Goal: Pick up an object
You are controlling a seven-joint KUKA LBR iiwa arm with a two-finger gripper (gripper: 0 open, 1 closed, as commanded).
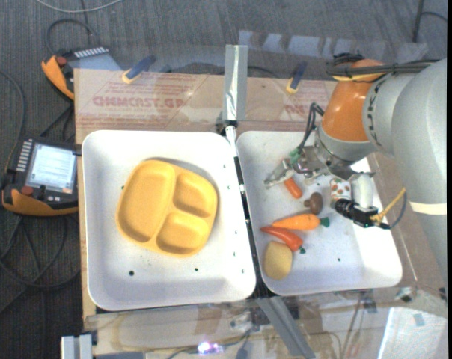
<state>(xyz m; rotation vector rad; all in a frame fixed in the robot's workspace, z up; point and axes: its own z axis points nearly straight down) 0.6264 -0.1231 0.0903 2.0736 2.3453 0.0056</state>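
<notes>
Your claw (pixel 286 172) hangs low over the right bin (pixel 376 271), spread wide beside a small orange piece (pixel 292 188), gripping nothing.

My arm (pixel 405 126) comes in from the right, grey links, orange band (pixel 349 114) just above the wrist. Wrist is pitched down and leftward. My gripper (pixel 284 172) sits low, fingers (pixel 275 178) splayed apart, nothing visible between them.
</notes>
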